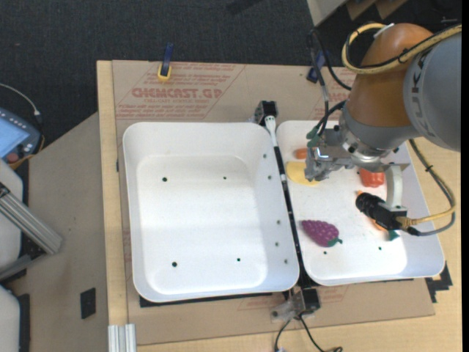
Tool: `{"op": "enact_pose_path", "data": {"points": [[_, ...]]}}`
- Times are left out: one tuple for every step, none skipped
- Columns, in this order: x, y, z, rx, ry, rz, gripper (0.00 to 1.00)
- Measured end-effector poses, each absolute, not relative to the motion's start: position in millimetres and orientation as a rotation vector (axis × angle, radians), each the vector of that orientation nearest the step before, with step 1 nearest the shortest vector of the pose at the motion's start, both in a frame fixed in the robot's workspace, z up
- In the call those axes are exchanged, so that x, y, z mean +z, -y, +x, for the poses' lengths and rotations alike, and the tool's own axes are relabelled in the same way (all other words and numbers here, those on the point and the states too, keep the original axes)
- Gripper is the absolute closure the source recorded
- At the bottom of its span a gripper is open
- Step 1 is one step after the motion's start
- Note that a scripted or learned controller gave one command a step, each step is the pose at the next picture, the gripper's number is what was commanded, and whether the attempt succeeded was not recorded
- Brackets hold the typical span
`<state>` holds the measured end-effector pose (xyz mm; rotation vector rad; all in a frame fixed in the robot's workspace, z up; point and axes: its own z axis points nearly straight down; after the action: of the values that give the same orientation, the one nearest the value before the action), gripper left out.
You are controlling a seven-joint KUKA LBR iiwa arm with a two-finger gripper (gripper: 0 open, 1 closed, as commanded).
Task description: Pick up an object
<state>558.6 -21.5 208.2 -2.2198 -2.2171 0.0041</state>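
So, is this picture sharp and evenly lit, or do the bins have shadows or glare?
Camera view: fairly sharp overall; the left bin is bright at its far side and softly shaded grey across its near half; the right bin looks slightly washed out, without hard glare; the purple grape bunch reads clearly.

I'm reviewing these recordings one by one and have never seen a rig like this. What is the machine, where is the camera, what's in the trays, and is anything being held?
A single camera, fixed above the bench, looks down at a slant. The grey and orange machine coming in from the right is a robot arm. Its gripper sits low in the right bin, which stands next to the left bin. In the right bin lie purple grapes, a yellow piece right beside the gripper, a small orange piece and a red piece. This view does not show whether anything is held.
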Motion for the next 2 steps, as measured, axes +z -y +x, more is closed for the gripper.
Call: {"op": "enact_pose_path", "data": {"points": [[327.8,19.2,535.0,-0.013,2.229,-2.225,1.00],[337.0,-32.4,476.8,0.002,2.223,-2.213,1.00]]}}
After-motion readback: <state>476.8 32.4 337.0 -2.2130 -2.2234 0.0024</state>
